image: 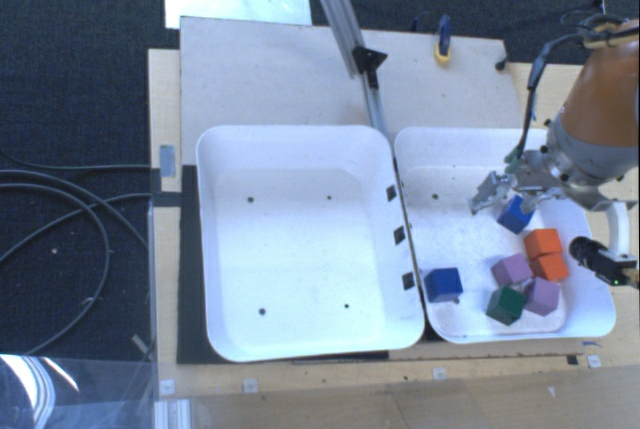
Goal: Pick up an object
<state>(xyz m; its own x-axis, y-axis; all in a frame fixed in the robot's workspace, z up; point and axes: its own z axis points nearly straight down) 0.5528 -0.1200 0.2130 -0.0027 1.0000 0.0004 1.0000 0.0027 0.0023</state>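
**Where everything sits on the bench**

Two shallow white plastic bins sit side by side: left bin (300, 247), right bin (440, 157). All the small blocks are in the right bin. A dark blue cube (443, 284) lies near the divider; a green cube (506, 304), two purple cubes (527, 283) and an orange block (545, 252) cluster farther right. Another blue cube (515, 214) sits behind them, right under the two-finger gripper (497, 189).

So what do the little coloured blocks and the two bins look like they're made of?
The blocks, such as the orange block and the dark blue block, look like painted wood or foam: matte, flat colour, crisp edges, no glare; which one is unclear. The left bin and right bin look like smooth moulded white plastic, with rounded rims and faint sheen.
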